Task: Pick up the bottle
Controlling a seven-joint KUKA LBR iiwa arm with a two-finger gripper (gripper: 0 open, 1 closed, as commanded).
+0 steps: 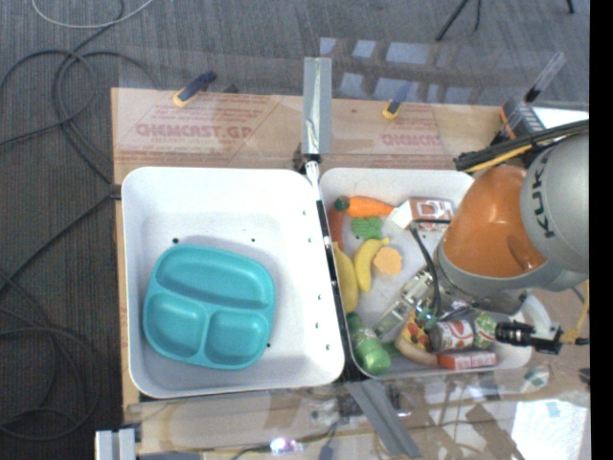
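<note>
A small green bottle lies on its side in the front left corner of the right bin. My gripper hangs low over the middle of that bin, just up and to the right of the bottle and apart from it. It sits among the toy food, with a red and white can right beside it. The grey arm with its orange band covers the bin's right half.
A yellow banana, a carrot, a green broccoli piece and a small box crowd the right bin. The left bin holds a teal divided plate. A metal post stands behind the bins.
</note>
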